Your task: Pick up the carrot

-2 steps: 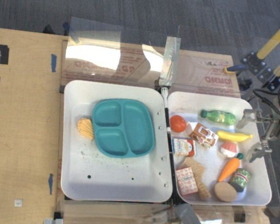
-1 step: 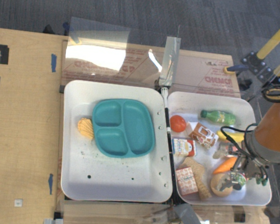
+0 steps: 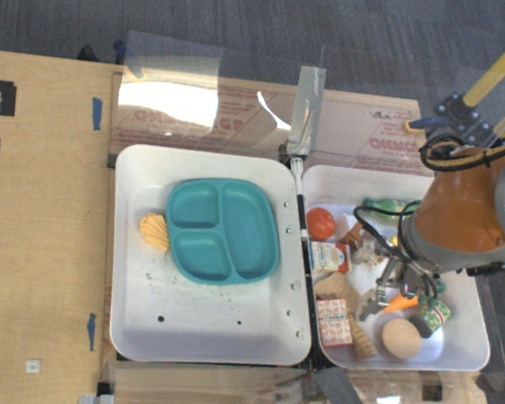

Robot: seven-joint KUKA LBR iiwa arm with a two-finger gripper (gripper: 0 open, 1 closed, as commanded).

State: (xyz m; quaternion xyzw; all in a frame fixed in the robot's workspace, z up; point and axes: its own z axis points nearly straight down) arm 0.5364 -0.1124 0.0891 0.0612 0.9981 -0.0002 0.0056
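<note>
I am reaching in from the right, my orange band (image 3: pixel 462 208) hanging over the right bin (image 3: pixel 470 346). My gripper (image 3: pixel 393 297) is sitting low in that bin, and its fingers are closing on the carrot (image 3: pixel 402 301), a small orange piece showing between the metal tips, just above a beige egg (image 3: pixel 401 338). A green-and-white item (image 3: pixel 433 315) is lying just right of the carrot, touching the egg's upper edge. Left of my gripper, a tomato (image 3: pixel 321 222) is resting near the bin's top left, with a small packet (image 3: pixel 328 256) just below it, a slice of bread (image 3: pixel 335 287) below that, and a red-and-white box (image 3: pixel 333 323) near the bin's front. A cone (image 3: pixel 363 340) is lying between the box and the egg. In the left bin (image 3: pixel 196 324), a teal divided plate (image 3: pixel 223 230) is sitting toward the back, and a yellow shell-shaped piece (image 3: pixel 155 230) is lying against its left edge. Both bins are sitting side by side on the bench (image 3: pixel 26 246).
</note>
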